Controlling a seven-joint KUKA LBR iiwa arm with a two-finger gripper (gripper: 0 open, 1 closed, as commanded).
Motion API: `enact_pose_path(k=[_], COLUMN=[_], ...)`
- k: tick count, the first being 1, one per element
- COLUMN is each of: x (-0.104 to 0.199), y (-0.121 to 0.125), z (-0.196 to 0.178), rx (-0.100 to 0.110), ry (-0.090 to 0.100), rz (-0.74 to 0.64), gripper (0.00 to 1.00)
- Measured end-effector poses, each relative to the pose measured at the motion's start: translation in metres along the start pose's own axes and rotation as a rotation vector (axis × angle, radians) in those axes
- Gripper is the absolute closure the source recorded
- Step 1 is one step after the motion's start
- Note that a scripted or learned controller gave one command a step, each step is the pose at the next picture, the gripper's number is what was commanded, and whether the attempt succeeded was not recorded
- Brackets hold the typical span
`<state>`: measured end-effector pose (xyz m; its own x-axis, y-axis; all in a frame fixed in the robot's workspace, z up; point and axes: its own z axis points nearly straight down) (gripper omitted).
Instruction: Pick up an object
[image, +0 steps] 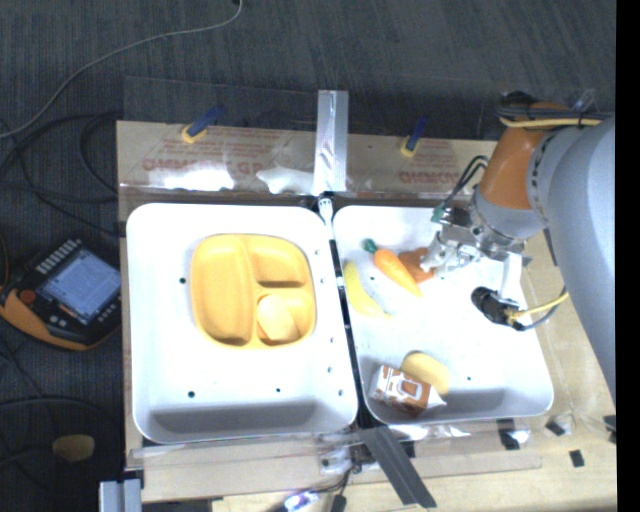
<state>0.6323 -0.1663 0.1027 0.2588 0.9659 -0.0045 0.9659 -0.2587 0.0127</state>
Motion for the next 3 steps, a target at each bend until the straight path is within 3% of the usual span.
enact_pose_path(k=[1,2,3], x=[0.011,0.006,0.006], y=[0.015,-0.056,-0.056], z=[0.009,-0.035,-0.035], rx=[0.001,0.013,0.013], ry=[0.002,0.007,0.007], rz=[0.240,-0.293,-0.293], gripper=[1.00,1.00,0.00])
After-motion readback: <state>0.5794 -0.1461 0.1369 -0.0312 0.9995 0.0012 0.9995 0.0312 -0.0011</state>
